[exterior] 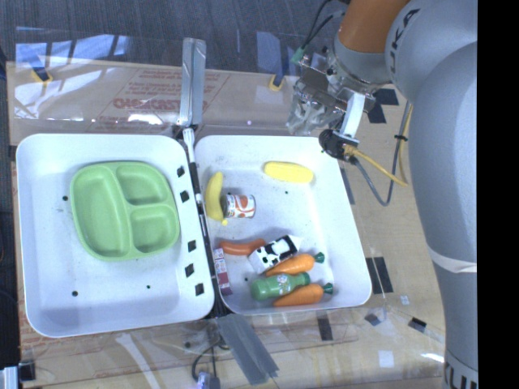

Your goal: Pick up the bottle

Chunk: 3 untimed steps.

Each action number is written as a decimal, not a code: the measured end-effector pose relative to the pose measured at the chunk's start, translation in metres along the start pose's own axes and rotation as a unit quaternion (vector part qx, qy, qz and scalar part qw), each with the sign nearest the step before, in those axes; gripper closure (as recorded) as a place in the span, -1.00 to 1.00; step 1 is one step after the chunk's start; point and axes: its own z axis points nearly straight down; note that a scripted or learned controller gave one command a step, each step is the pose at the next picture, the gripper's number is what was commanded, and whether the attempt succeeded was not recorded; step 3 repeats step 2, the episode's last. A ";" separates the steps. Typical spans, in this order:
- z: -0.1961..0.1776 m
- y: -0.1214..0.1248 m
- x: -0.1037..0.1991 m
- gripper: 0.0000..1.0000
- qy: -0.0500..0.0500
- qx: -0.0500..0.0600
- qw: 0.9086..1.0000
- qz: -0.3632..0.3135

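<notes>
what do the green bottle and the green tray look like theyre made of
Green bottle: probably glossy plastic, given its sheen, with a printed label around the middle. Green tray: likely matte moulded plastic, one even colour with rounded compartments and soft highlights.

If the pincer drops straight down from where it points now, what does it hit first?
Probably the far rim of the right bin or bare floor just inside it. The pincer hangs over that back edge, well short of the green bottle. Depth is hard to judge.
</notes>
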 end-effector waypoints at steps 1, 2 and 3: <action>-0.002 0.000 0.000 -1.00 0.000 -0.001 1.000 0.000; 0.136 -0.042 -0.057 -1.00 0.000 0.001 0.998 0.068; 0.136 -0.042 -0.057 -1.00 0.000 0.001 0.998 0.068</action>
